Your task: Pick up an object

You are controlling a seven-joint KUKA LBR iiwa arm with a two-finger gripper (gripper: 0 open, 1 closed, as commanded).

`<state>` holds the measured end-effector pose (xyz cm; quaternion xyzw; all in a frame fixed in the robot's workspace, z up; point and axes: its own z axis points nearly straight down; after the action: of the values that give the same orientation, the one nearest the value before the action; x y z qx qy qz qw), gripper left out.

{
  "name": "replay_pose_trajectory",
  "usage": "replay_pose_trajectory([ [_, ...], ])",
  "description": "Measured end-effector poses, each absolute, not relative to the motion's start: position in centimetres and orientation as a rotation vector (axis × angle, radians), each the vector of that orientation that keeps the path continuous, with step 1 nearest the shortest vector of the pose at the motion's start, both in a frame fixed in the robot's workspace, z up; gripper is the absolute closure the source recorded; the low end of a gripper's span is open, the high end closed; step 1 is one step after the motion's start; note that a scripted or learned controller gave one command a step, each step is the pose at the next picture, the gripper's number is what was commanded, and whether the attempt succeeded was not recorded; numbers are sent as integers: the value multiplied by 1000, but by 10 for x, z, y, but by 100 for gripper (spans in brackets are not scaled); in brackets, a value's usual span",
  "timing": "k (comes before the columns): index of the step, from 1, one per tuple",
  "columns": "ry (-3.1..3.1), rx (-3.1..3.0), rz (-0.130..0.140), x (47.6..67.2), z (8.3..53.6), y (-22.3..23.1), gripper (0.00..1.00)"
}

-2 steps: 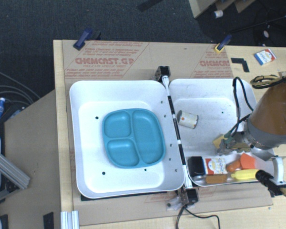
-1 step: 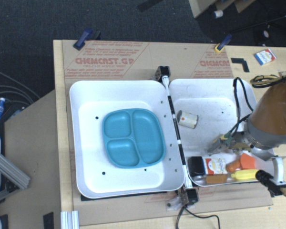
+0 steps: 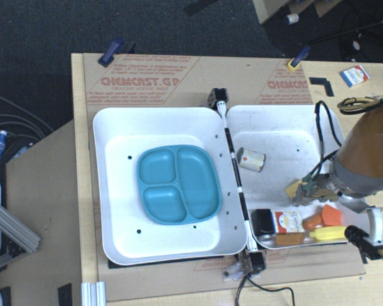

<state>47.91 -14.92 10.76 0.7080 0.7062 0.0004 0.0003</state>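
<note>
My gripper (image 3: 308,191) hangs low over the right bin (image 3: 274,123), near its right side, below the arm's orange band (image 3: 372,146). Just beneath and in front of it, along the bin's front edge, lie a red and white packet (image 3: 288,221), an orange piece (image 3: 324,217), a yellow banana-shaped piece (image 3: 327,234), a brown stick (image 3: 289,239) and a black block (image 3: 263,221). A small white cylinder with a red end (image 3: 251,160) lies apart at the bin's left side. A small tan bit (image 3: 293,188) shows at the gripper's left edge; whether it is held is unclear.
The left bin (image 3: 115,132) holds a blue divided plate (image 3: 178,183). A black divider rail (image 3: 232,164) runs between the bins. Clamps (image 3: 110,53) and a small box (image 3: 354,75) sit on the cardboard bench top (image 3: 179,75) behind the bins.
</note>
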Motion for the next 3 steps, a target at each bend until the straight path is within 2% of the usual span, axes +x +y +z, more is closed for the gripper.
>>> replay_pose_trajectory([
  [1,2218,2224,1,479,108,-149,0],
  [2,2217,2224,2,479,117,-149,100],
  [3,2217,2224,2,479,117,-149,0],
])
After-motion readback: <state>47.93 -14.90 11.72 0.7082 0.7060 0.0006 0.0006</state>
